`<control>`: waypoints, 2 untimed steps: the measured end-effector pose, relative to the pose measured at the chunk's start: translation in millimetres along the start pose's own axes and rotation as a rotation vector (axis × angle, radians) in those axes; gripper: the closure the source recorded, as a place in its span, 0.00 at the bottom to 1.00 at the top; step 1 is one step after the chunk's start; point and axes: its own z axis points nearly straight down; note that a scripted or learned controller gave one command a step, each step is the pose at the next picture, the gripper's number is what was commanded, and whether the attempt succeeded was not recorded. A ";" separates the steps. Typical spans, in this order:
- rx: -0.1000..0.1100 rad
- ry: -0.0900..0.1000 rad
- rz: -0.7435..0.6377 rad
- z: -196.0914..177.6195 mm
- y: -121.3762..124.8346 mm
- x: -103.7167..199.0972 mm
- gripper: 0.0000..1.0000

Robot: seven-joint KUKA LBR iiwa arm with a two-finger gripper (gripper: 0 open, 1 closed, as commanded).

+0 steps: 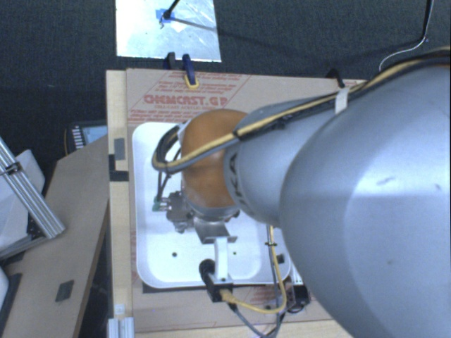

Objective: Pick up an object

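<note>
The grey arm reaches in from the right and covers most of the left white bin (144,189). Its orange band (204,160) sits over the bin's middle. Below the band the wrist and gripper (182,213) point down into the bin, and the arm's own body hides the fingertips. I cannot make out any loose object in the visible parts of the bin floor; two small dark spots (174,253) mark the white floor near the front.
The bin rests on a brown cardboard sheet (190,94) with red print. A yellow cable (250,303) and a black connector (206,267) hang from the wrist over the bin's front rim. A foil sheet (167,18) lies at the back. Aluminium rails (28,192) stand at left.
</note>
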 end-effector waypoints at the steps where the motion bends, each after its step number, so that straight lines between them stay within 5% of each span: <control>1: 0.000 0.000 0.001 -10.2 0.6 -0.1 1.00; 2: 0.000 0.001 0.001 -20.5 1.2 -0.3 1.00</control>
